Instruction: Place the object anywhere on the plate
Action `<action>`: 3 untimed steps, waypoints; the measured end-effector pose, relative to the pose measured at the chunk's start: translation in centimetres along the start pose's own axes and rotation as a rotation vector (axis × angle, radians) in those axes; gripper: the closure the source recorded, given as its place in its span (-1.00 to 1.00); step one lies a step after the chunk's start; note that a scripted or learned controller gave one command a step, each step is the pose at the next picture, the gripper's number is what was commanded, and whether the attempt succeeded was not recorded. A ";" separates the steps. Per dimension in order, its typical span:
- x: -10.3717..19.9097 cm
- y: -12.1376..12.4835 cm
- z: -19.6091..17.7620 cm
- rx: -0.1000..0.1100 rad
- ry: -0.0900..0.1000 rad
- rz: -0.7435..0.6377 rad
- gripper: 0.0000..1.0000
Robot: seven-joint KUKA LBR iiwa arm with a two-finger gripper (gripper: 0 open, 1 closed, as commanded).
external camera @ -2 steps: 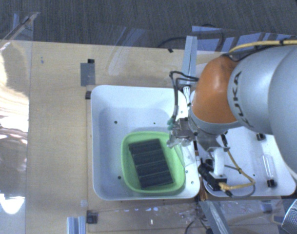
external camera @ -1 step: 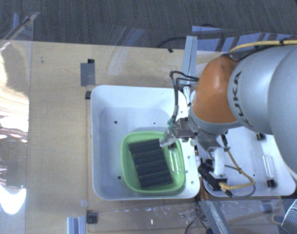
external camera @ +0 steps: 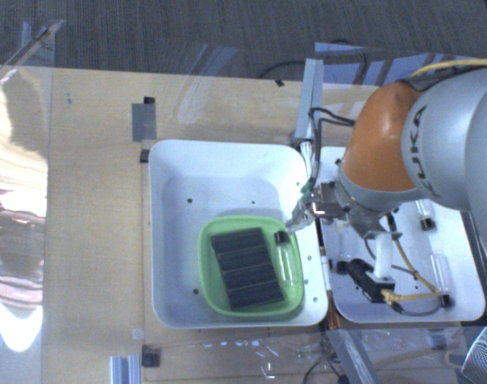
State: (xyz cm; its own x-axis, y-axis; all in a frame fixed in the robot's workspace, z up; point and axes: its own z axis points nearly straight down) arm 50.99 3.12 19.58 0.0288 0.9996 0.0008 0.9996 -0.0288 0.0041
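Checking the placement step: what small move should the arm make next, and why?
Probably lift the tool straight up. The dark ribbed rectangular object already lies flat on the green square plate, and the tool sits at the plate's upper right corner, so rising avoids nudging either.

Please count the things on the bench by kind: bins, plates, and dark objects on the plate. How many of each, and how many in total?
White bins: 2, the left bin and the right bin.
Green plate: 1, in the left bin.
Dark ribbed object: 1, lying on the plate.
Total: 4.
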 end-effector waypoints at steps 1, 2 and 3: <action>-4.2 3.7 0.5 -0.003 -0.001 -0.071 -1.00; -4.1 3.9 -0.6 -0.009 -0.001 -0.076 1.00; -0.3 3.6 -6.0 -0.005 0.000 -0.253 1.00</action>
State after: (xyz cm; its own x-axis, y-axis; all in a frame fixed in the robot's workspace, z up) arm 54.60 2.69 25.62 -0.2227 0.9749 -0.0014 0.9748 0.2227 0.0094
